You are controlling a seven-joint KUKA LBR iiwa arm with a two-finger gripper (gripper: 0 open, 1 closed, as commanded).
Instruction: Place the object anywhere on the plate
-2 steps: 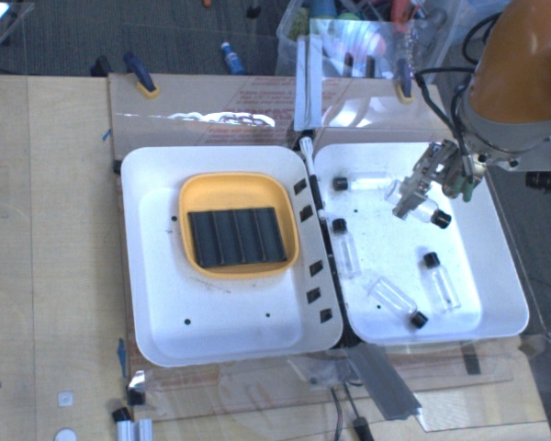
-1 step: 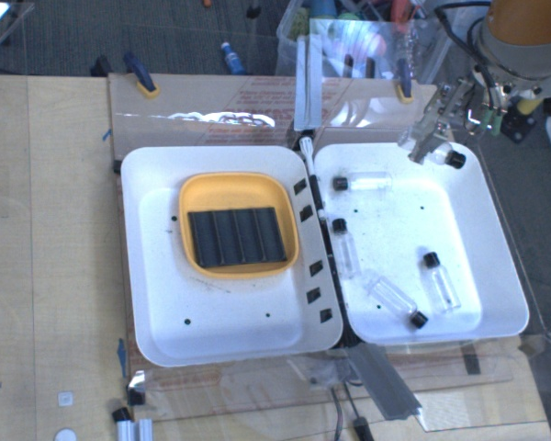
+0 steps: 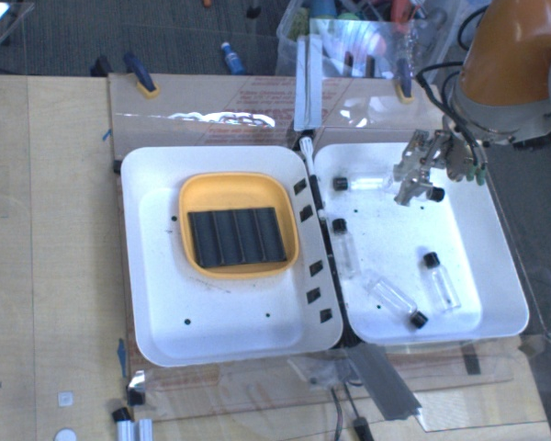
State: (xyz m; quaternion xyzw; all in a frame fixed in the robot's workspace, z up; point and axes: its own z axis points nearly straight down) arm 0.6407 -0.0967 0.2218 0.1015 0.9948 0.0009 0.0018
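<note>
Bright, even overhead light; glare streaks the clear panel [image 3: 222,118]; the picture is slightly soft.

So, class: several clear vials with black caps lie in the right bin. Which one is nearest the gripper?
The vial at the bin's far side, just left of the gripper. The other vials lie farther toward the bin's near side.
</note>
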